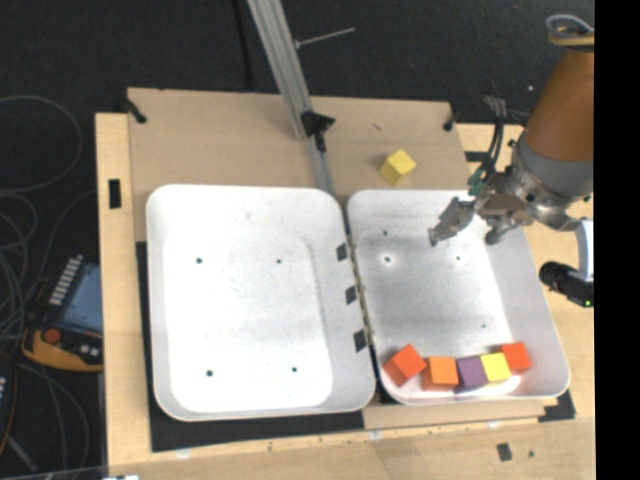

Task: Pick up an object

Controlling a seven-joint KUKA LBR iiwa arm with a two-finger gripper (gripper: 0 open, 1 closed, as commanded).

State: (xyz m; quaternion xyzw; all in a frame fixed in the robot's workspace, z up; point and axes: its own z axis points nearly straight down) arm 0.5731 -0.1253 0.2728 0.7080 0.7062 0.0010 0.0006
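The gripper (470, 222), jaws apart and empty, hangs over the right bin (545, 308); the blocks (458, 367) lie well apart along its near wall.

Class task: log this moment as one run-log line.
gripper: open, above right bin, holding nothing | five blocks: along bin's near edge | yellow block: on bench outside bins

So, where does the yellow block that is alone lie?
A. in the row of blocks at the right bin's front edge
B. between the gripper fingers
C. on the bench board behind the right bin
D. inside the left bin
C: the lone yellow block rests on the tan bench board, outside and behind the right bin.
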